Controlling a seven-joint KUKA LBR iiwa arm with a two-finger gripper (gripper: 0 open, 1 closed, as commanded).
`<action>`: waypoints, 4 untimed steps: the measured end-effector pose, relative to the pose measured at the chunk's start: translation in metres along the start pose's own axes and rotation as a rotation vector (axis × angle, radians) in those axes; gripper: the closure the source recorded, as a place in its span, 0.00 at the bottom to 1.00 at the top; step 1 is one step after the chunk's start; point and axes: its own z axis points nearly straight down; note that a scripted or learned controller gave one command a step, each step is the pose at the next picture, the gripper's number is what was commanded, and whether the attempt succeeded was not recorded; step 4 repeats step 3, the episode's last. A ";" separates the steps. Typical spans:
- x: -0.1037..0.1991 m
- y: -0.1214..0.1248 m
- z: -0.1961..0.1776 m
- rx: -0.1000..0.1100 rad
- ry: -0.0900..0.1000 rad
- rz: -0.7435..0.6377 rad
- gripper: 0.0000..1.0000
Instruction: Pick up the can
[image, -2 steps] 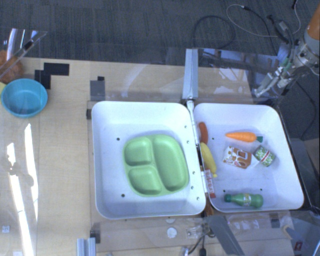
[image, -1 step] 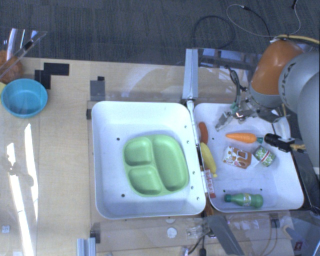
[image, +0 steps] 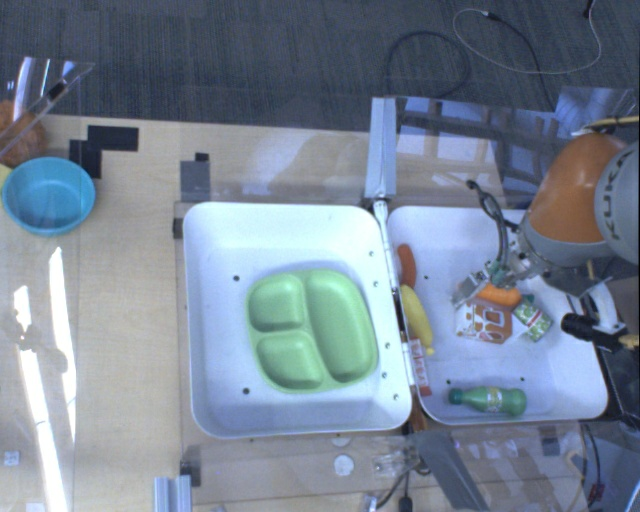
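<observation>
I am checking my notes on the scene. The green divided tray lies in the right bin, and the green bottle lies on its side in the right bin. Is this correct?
Not quite. In the camera view the green divided tray lies in the left bin, not the right one. The rest holds: the green bottle lies on its side in the right bin, near its front edge.
</observation>
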 end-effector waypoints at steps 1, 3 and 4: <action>-0.037 0.038 0.002 0.004 0.000 0.638 0.00; 0.033 0.019 0.000 0.001 0.002 0.457 0.00; 0.033 0.019 0.000 0.001 0.002 0.457 0.00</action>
